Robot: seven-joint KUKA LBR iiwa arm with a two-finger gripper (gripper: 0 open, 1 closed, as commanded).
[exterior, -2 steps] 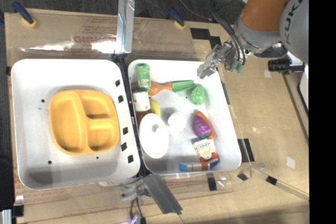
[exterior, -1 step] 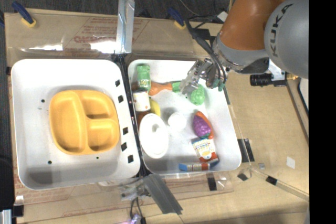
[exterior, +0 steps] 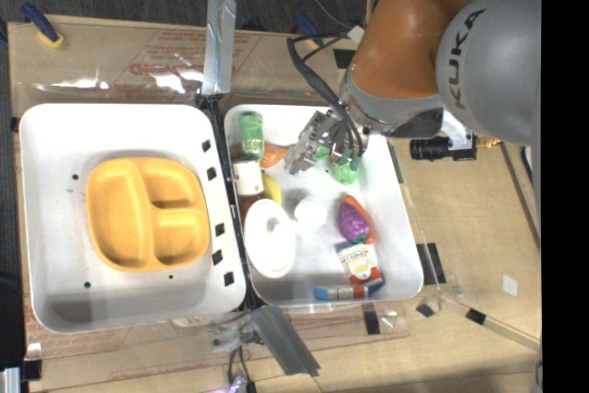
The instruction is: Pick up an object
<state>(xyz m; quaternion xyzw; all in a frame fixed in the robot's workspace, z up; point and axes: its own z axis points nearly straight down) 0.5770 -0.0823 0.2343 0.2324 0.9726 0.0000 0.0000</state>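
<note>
My gripper [exterior: 313, 147] hangs over the upper middle of the right bin [exterior: 405, 225], with the orange wrist band above it. Just right of it lies a small green object [exterior: 345, 167], touching or very near the gripper body. An orange piece [exterior: 271, 157] lies just left of the gripper. A bottle with a green cap [exterior: 248, 141] lies along the bin's left wall, and a yellow banana-like piece [exterior: 272, 189] is below it. I cannot see anything held.
Lower in the right bin are a white round bowl [exterior: 270, 235], a small white ball [exterior: 310, 213], a purple object [exterior: 352, 219], a printed pouch [exterior: 359, 260] and a marker [exterior: 345, 292]. The left bin [exterior: 37, 198] holds a yellow divided plate [exterior: 147, 212].
</note>
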